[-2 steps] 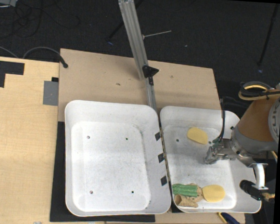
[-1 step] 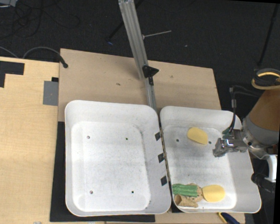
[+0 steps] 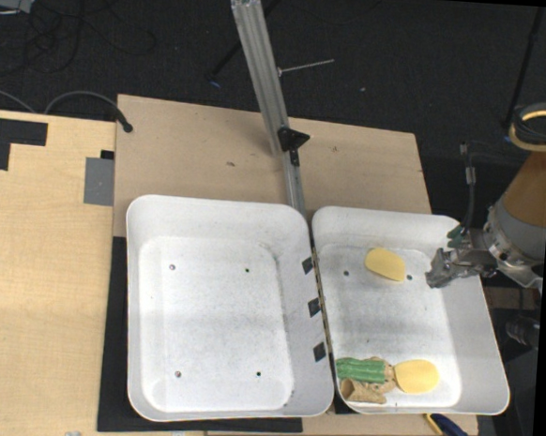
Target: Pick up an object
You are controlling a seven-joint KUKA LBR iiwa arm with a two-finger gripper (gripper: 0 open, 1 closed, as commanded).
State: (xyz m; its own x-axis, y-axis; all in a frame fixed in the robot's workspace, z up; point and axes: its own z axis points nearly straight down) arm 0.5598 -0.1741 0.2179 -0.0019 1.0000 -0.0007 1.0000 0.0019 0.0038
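We judge the small yellow piece (image 3: 385, 264) in the right bin (image 3: 475, 341), just beside our gripper (image 3: 440, 271), light and smooth, best pinched across its width; jaws' spread unclear.

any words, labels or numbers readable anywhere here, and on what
None can be read.
The two white bins are plain, with small dark dots and no print.
The yellow pieces, the green toy and the gripper carry no lettering that shows.
Black patches on the wooden bench are blank shapes, not text.
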